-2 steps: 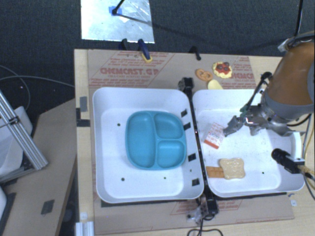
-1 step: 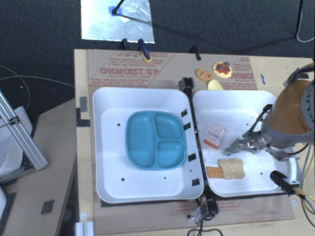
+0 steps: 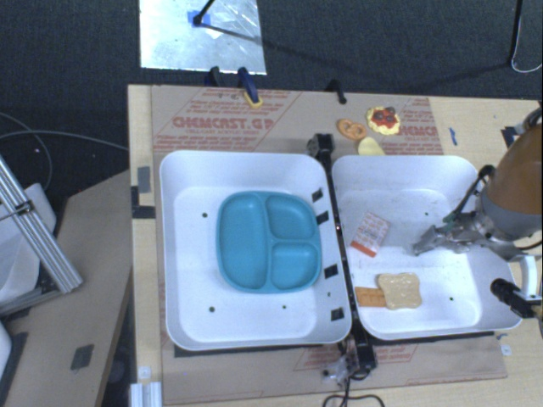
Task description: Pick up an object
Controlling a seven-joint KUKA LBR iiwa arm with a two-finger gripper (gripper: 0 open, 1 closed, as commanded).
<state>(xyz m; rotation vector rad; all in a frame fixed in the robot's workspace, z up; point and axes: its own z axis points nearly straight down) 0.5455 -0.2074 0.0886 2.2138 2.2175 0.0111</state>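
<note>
Packet (image 3: 370, 233) tilted, long axis running upper-right to lower-left

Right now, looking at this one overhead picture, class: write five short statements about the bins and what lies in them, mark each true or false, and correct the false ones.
1. The blue divided plate lies in the left bin. True.
2. The toast slice lies in the left bin. False: it lies in the right bin.
3. The end effector is over the right bin. True.
4. The end effector holds the toast slice. False: the toast lies apart from it, on the bin floor.
5. The red-and-white packet lies on the plate. False: it is in the right bin.
</note>
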